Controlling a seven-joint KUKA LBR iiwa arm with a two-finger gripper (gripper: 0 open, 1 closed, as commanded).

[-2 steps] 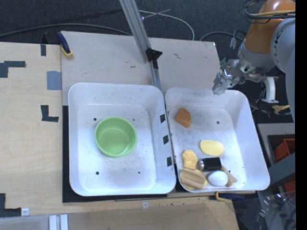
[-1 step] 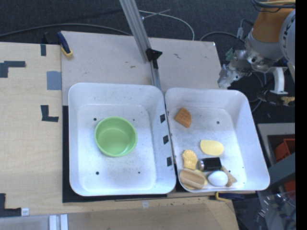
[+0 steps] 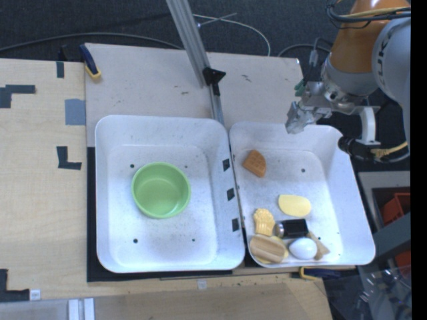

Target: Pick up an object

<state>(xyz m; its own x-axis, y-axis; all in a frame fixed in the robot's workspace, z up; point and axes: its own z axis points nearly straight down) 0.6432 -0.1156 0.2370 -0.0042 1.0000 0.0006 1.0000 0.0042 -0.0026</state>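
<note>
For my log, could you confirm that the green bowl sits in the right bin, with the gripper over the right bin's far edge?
Not quite: the camera view shows the green bowl in the left bin, not the right bin. The gripper is over the right bin's far edge.

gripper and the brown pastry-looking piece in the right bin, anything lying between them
Nothing lies there. In the camera view, only bare white floor and the far rim of the right bin separate the gripper from the brown piece.
</note>
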